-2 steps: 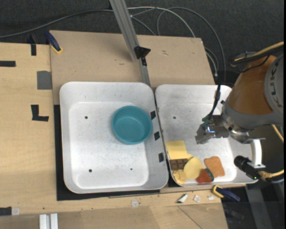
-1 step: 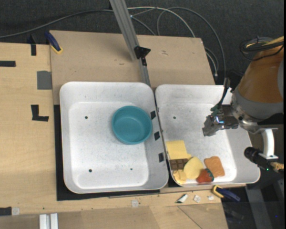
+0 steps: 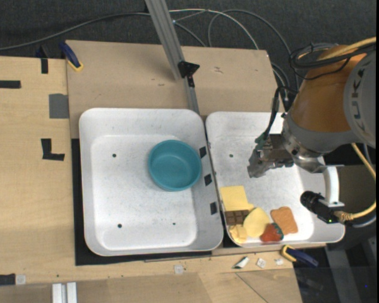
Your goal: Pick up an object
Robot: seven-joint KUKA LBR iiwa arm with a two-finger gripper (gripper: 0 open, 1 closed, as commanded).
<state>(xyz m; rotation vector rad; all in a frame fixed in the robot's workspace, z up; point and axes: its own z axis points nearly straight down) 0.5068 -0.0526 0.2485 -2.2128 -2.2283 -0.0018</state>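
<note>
A teal bowl (image 3: 174,164) sits upright in the left bin (image 3: 107,188), near its right wall. In the right bin (image 3: 237,134) a pile of small food pieces lies at the near end: a yellow block (image 3: 234,198), a brown waffle-like piece (image 3: 235,218), a pale yellow piece (image 3: 254,222), a red piece (image 3: 271,233) and an orange-brown slab (image 3: 285,220). My gripper (image 3: 260,165) hangs over the middle of the right bin, above and to the right of the yellow block. Nothing shows between its dark fingers.
A grey metal pole (image 3: 170,40) slants down from the top to the gap between the bins. Black cables (image 3: 234,24) loop across the back of the bench. A black cylinder (image 3: 316,207) on the arm sticks out over the right bin's near right corner.
</note>
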